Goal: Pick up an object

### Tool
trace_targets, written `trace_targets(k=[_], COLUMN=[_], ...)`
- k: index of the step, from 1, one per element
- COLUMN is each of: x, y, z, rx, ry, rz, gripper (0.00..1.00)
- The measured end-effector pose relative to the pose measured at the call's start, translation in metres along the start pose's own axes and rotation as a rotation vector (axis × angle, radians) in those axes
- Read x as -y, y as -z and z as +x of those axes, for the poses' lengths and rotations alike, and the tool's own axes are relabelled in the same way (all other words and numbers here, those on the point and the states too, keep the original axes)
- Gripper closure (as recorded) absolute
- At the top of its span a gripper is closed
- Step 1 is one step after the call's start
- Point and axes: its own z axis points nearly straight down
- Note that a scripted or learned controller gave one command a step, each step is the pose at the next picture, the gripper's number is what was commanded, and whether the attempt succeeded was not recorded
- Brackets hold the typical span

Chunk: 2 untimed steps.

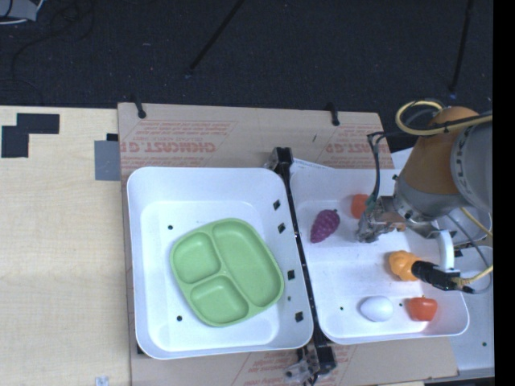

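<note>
Showing mirrored red lettering (unreadable), cardboard (241,139) underlies 2 bins (153,215).

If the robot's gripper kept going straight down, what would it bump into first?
Probably the bare floor of the right bin. The gripper points down between the purple grapes and the small orange thing, though depth is unclear.
</note>
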Motion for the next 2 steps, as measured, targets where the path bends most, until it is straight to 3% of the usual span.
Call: trace_targets(k=[2], x=[-0.004], y=[0.086], z=[-0.005], rx=[0.002], ry=[0.003], rz=[-0.006], gripper=[1.00])
